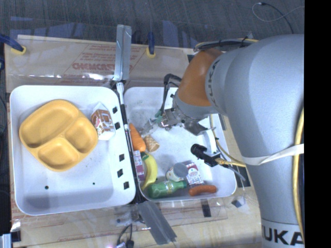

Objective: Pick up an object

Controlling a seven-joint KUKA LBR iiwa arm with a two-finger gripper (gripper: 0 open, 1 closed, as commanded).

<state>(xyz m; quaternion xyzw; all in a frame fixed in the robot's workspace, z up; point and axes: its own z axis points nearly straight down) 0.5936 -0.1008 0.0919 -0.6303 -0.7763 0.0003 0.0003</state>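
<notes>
The long orange plastic carrot (135, 137) is lying along the left wall of the right shallow white bin (227, 182), close to the divider, and the small tan crumpled item (151, 143) is sitting just beside it on its right. The two-finger gripper (161, 119) is hovering just above and to the right of these two, near them but gripping neither; whether it is parted or closed cannot be told from this slanted view. Below the carrot, the yellow plastic banana (150, 170) is resting against a red-and-white flat packet (138, 161) by the same wall. At the bin's near edge, a green plastic bottle (166, 188) is lying on its side, with a small white-capped jar (177, 172) and a red-and-white small carton (193, 174) just behind it and a red-orange plastic sausage (202, 190) to its right. The grey arm with its orange band (196, 84) is reaching over the right bin's far right part. In the left shallow white bin (62, 190), a yellow three-compartment plastic tray (57, 133) is lying flat, with a small brown-and-white carton (103, 122) touching its right edge.
</notes>
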